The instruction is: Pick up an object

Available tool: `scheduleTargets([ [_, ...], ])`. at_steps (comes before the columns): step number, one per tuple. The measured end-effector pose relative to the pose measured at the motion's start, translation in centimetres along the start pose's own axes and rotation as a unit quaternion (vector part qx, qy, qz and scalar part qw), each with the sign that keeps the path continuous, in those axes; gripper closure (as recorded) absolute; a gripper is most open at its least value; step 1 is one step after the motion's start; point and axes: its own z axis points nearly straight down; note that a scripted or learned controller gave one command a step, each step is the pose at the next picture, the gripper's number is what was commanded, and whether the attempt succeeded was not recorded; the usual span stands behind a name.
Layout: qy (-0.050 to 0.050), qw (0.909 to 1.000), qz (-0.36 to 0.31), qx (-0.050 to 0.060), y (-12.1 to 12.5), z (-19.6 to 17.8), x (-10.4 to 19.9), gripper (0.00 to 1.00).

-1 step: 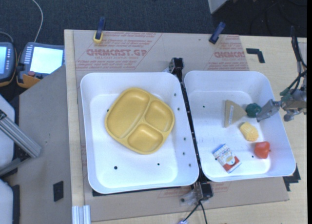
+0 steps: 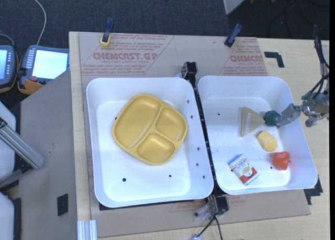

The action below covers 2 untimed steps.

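Bins on tabletop (image 2: 78, 129)

Left bin (image 2: 99, 176) holds a glossy yellow three-section plate (image 2: 150, 128); right bin (image 2: 298, 179) holds a tan wedge (image 2: 250, 120), bumpy corn (image 2: 267, 141), a red pepper (image 2: 281, 160); hand's (image 2: 287, 115) state: cannot tell.

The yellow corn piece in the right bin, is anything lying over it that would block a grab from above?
Nothing visible covers the yellow corn piece. It lies bare on the right bin floor, apart from the red item and the squeegee-like tool.
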Motion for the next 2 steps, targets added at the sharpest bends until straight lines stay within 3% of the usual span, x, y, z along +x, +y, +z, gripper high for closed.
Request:
scheduleTargets([
  [2,0.001,1.0000,0.001,0.002,-0.3,10.7,-0.7,0.00],
])
